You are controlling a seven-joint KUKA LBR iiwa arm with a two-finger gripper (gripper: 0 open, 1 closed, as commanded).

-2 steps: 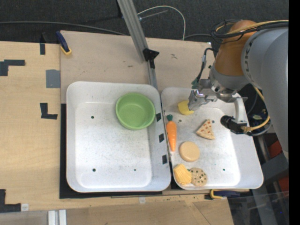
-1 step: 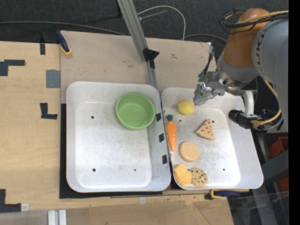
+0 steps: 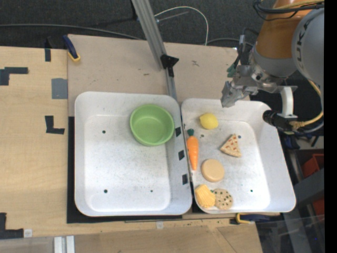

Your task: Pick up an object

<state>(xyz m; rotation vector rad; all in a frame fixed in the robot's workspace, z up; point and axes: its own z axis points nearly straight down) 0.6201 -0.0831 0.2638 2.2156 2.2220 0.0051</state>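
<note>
So far nothing is lifted: the end effector (image 3: 230,98) hangs over the right bin's (image 3: 274,157) upper edge, its grip state impossible to tell. The lemon (image 3: 209,121), pizza slice (image 3: 231,145) and carrot (image 3: 192,149) lie in that bin, unpicked.

Grey arm with orange band is extended in from the right, wrist angled down-left, gripper (image 3: 230,97) held low; finger state is not resolved.
</note>
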